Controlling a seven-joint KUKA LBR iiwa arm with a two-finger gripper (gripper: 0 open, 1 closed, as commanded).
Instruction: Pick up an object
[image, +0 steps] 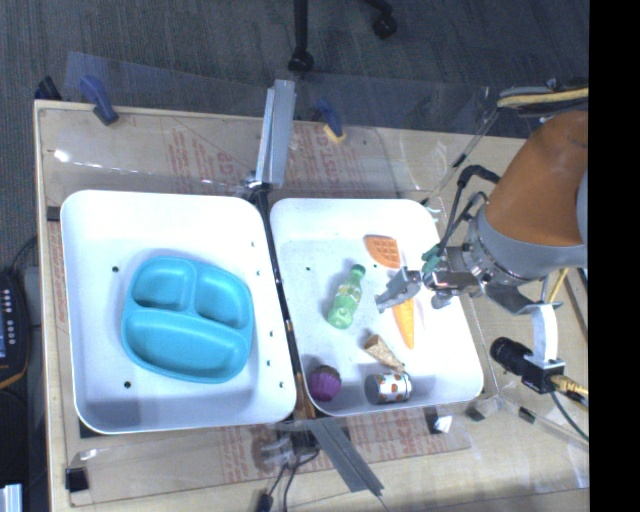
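Note:
In the right bin (455, 372) lie a green bottle (346, 296), an orange carrot (404, 322), a flat orange piece (381, 248), a tan wedge (383, 350), a small can (388, 386) and a purple ball-like item (324, 381). My gripper (398, 286) reaches in from the right and hovers over the bin's middle, just above the carrot's upper end and to the right of the bottle. Its fingers stand open with nothing between them.
The left bin (90, 230) holds a blue divided plate (188, 317). A metal bar (274, 130) runs along the divide behind the bins. Cables and a black fitting (520, 360) sit right of the right bin, under the arm (540, 200).

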